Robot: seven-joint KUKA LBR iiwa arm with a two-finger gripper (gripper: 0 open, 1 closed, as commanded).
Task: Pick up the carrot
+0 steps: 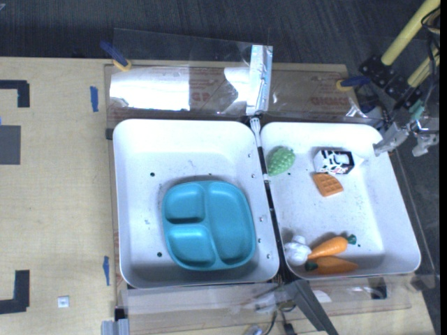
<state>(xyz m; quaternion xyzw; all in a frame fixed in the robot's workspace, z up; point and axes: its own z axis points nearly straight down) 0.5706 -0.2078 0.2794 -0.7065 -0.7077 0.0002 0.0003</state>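
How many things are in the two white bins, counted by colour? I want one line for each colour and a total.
Blue: 1, the divided tray
Green: 1, the bumpy round thing
Orange: 3, the carrot, a second orange piece under it, the waffle-like square
White: 1, the small lump
Black and white: 1, the small item
Total: 7

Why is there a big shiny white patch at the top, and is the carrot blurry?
In the camera view, light bounces off the clear plastic sheet behind the bins, making bright glare. The carrot is a bit soft but easy to make out, with a faint shadow by the right bin wall. The gripper at the right edge looks smeared.
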